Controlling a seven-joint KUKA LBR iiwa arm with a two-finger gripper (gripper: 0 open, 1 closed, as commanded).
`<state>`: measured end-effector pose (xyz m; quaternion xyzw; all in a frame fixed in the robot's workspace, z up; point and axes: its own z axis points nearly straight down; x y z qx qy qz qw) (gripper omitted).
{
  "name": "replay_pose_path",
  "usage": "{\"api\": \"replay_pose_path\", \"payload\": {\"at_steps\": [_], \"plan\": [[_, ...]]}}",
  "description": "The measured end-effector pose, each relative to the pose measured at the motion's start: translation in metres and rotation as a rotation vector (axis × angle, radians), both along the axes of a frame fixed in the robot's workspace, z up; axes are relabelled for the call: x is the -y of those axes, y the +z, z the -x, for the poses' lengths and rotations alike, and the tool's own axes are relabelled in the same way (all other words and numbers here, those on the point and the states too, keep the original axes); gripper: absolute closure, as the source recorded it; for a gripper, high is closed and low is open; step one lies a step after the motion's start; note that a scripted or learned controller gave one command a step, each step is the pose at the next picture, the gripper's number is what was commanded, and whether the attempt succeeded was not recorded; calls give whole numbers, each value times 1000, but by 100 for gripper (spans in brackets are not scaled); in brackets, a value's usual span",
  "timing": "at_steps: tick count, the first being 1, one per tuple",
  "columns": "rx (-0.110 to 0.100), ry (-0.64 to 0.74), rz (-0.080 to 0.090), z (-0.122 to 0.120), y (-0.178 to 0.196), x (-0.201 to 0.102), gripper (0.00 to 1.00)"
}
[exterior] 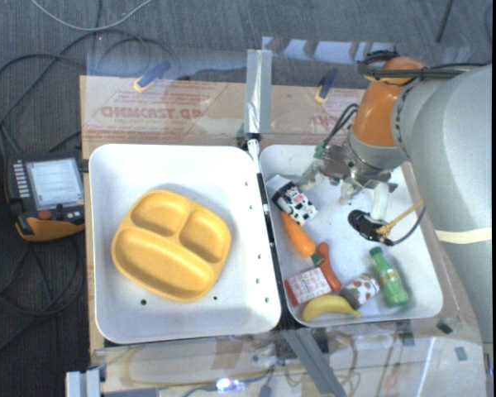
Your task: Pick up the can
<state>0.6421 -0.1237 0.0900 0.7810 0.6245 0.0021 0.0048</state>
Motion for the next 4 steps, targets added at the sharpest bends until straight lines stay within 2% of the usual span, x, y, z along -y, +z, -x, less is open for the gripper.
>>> {"api": "replay_pose_path", "payload": {"at_steps": [1, 2, 3, 4], "plan": [[-13, -178, -10, -16, 6, 80, 0], [-30, -238, -19, -28, 1, 81, 0], [-44, -372, -23, -26, 0, 80, 0], [-48, -417, -21, -25, 0, 80, 0]]}}
